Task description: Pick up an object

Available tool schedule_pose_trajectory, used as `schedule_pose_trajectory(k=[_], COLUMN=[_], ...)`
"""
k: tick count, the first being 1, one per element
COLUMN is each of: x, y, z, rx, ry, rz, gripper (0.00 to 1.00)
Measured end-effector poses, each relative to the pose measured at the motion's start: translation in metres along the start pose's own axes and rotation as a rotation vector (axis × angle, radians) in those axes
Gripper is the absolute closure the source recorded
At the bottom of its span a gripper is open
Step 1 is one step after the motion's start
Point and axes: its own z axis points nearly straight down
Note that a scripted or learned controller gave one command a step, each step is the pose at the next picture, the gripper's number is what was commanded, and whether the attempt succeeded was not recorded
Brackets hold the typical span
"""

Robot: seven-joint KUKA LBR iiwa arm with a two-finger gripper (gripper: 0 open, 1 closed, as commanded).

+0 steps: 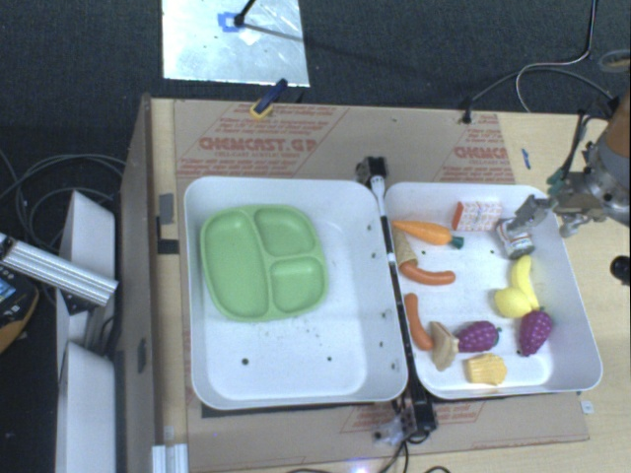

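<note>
The right bin point(582, 348) holds toy food. A carrot point(424, 232) and a red and white box point(478, 215) lie at its far side. An orange sausage point(430, 275) lies mid-left, and a second one point(417, 321) runs along the left wall. A yellow banana point(518, 290), two purple grape bunches point(477, 336) point(534, 331), a tan piece point(443, 346) and a yellow corn piece point(485, 369) fill the near half. My gripper point(517, 235) hangs low at the bin's far right, just above the banana's top end and right of the box.
A green divided plate point(264, 261) lies in the left bin point(246, 372). A black clip point(374, 170) sits where the bins meet at the back. Cardboard point(325, 131) underlies both bins. Cables point(552, 72) trail at the far right.
</note>
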Motion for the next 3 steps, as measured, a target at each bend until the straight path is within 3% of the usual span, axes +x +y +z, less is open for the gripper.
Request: schedule_pose_trajectory(k=[1, 2, 3], x=[0.043, 0.033, 0.088], y=[0.023, 0.073, 0.092], z=[0.112, 0.141, 0.105], rx=[0.002, -0.002, -0.003], ry=[0.001, 0.0, 0.0], rz=[-0.001, 0.001, -0.002], gripper=[0.0, 0.0, 0.0])
